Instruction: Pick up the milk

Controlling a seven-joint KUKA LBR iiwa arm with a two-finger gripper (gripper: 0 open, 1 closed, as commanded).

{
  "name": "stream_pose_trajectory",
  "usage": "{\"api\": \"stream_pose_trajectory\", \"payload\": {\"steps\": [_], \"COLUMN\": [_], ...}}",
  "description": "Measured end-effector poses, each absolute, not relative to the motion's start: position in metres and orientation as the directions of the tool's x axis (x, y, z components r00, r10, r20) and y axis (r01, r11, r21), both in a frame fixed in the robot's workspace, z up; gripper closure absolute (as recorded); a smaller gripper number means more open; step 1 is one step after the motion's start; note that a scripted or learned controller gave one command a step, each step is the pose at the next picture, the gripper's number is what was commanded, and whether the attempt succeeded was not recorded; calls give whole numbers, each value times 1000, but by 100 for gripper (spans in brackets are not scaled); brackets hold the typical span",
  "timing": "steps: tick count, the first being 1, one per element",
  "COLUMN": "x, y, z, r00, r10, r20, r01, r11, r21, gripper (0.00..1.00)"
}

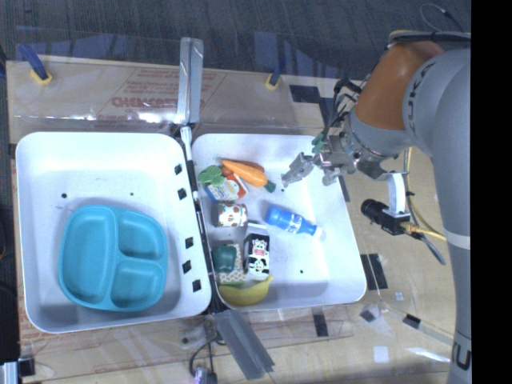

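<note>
Both bins are plain white: the left bin (48,158) and the right bin (336,254). A light blue divided plate (112,256) lies in the left bin toward its front left corner. In the right bin, the carrot (243,171) near the back edge is orange with a green tip. The bottle (291,222) in the middle is bright blue with a white cap. The milk carton (257,256) near the front edge is black and white, with cow-like patches. The banana (244,293) at the front edge is yellow. The arm (416,78) is grey with an orange band.
</note>
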State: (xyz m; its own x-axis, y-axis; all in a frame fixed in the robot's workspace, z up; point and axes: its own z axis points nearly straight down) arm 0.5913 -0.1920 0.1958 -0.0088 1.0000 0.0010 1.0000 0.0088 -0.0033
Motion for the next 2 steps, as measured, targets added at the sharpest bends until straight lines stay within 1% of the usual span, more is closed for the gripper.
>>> {"api": "stream_pose_trajectory", "payload": {"steps": [1,2], "x": [571,499], "y": [-132,-109], "z": [94,91], "r00": [241,389], "r10": [971,921], "r20": [-5,-2], "r01": [971,921], "r11": [-241,-389], "r21": [2,-3], "gripper": [0,0]}}
